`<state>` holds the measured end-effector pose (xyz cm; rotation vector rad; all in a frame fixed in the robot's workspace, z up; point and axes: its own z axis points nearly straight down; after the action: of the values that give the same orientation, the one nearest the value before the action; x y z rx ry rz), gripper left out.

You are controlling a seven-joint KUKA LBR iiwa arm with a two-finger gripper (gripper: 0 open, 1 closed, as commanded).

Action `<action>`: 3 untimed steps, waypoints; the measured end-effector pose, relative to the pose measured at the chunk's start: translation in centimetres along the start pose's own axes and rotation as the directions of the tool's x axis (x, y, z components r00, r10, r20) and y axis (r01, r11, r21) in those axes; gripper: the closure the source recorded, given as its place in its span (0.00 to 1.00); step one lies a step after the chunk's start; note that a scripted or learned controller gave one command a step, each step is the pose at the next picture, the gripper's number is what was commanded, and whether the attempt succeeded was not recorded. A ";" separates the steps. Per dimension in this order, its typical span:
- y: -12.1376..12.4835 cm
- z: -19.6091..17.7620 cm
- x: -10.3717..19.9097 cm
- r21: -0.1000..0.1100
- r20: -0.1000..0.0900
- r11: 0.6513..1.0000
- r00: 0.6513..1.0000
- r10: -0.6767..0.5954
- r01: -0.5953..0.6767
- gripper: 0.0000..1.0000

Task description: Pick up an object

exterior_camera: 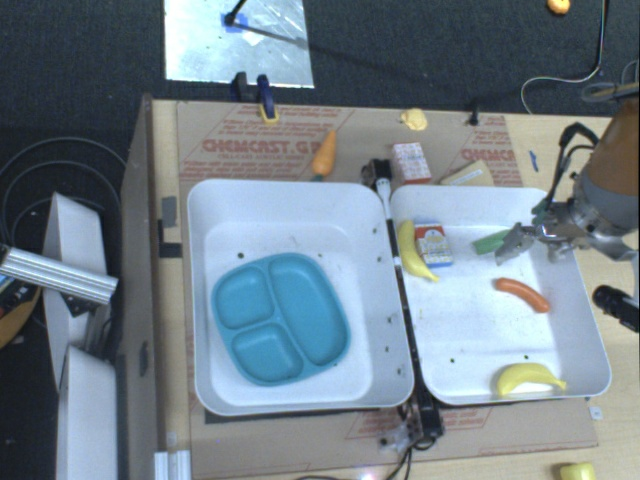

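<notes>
arm: grey KUKA arm (612, 183) reaches in from the right, wrist over the right bin's upper-right part
gripper: gripper (520, 240) hangs above the right bin (570, 368), near the green object; cannot tell whether it is open or closed, nothing visibly between its tips
green object: green object (490, 241) lies in the right bin's upper middle, just left of the gripper tip
sausage: orange-red sausage (522, 294) below the gripper, on the bin floor, apart from it
bananas: one banana (412, 253) along the right bin's left wall; second banana (527, 378) near the front edge
box: small red-and-white box (432, 245) touching the upper banana; print too small to read
left bin: left bin (240, 218) holds a blue three-compartment plate (281, 317)
writing: cardboard sheet (250, 133) under the bins reads "CHEMCAST" in red, repeated along its edges
outside the bins: carrot (324, 155), pink-white carton (411, 162), yellow piece (414, 120) on the cardboard behind the bins
</notes>
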<state>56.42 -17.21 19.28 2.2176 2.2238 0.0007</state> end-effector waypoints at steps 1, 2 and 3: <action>2.1 5.6 1.1 0.002 -0.001 1.000 1.000 -0.003 0.003 0.00; 5.9 2.7 1.9 -0.006 0.001 1.000 1.000 -0.004 0.004 0.00; 9.7 8.5 7.7 -0.001 -0.002 1.000 1.000 -0.008 0.008 0.00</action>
<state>66.13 -9.47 10.76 2.2096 2.2324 0.0042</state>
